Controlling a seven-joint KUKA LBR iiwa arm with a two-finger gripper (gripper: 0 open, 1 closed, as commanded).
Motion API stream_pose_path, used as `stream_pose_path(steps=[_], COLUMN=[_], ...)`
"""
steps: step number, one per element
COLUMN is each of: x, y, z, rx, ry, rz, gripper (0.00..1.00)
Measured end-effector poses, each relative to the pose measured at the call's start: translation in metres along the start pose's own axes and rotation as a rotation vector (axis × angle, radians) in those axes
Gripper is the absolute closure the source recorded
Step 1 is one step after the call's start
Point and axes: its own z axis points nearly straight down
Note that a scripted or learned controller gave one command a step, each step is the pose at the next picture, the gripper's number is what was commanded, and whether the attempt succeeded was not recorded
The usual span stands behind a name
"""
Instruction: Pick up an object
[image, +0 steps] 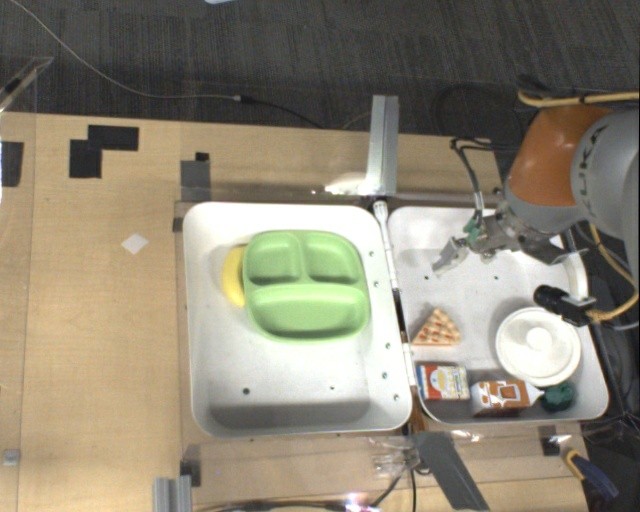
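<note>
Green plate (304, 283) fills my left bin (210, 390), while in the right bin (598, 400) I see the pizza slice (437, 329) at six o'clock from the gripper (450, 254), whose fingers hang spread apart, holding nothing.

Single fixed cam, mounted above the bench (90, 300), looks down at a slant from mid distance, taking in both white bins, left bin (290, 400) and right bin (420, 225), w/ arm (570, 165) entering at frame right.
</note>
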Motion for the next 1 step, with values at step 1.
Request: stream_pose_path(steps=[1], x=[0.023], y=[-0.0036], z=[-0.0013], rx=[0.001], ry=[0.001], rz=[0.037], gripper=[0.0])
